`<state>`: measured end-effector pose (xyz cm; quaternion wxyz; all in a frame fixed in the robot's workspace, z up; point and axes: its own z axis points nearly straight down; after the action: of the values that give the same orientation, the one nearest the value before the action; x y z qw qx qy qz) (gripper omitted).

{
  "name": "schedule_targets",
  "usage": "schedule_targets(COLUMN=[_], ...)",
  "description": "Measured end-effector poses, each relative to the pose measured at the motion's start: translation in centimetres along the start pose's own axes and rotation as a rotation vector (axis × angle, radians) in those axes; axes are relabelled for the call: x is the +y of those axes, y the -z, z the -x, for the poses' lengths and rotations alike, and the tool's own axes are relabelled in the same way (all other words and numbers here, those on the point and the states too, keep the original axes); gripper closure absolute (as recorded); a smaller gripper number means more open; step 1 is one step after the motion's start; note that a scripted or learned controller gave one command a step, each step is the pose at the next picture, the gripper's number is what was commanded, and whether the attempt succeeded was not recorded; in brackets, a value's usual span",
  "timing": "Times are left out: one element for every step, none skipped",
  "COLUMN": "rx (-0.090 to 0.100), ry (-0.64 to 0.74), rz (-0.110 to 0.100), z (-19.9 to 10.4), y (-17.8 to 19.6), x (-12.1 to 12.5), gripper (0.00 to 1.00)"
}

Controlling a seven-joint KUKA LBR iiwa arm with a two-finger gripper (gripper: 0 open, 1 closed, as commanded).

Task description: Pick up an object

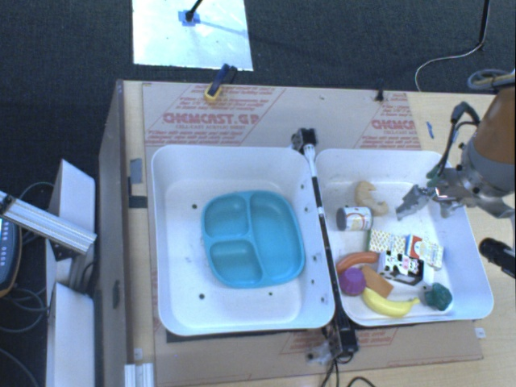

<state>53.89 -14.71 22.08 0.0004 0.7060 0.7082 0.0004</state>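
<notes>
While the arm reaches in from the right, its gripper (409, 203) hangs over the upper part of the right bin (463, 240), fingers spread apart and grasping nothing. No object sits between the fingers, so the pick appears not yet made: descent, closure and lift all seem to remain. Candidate objects lie in the right bin: a pale, lumpy piece (370, 196) just left of the gripper; a small can (354, 218) on its side below that; a patterned carton (405, 253) near the bin's middle; and, toward the near edge, an orange carrot-like piece (357, 260), a purple ball (351, 280), an orange wedge (377, 281), a banana (388, 302) and a dark green item (438, 296). The pale piece and the can are nearest the fingers, and either is a plausible target; which one is intended cannot be told. The left bin (181, 184) holds a blue divided plate (251, 239), well apart from the gripper.
</notes>
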Motion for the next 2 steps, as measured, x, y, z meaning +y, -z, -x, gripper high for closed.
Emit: schedule_targets(rx=[0.0,-0.005], ry=[-0.001,-0.005], rz=[-0.001,0.009], z=[-4.3,-4.7], y=[-9.2,-13.3], x=[-2.1,-2.0], gripper=[0.0,0.0])
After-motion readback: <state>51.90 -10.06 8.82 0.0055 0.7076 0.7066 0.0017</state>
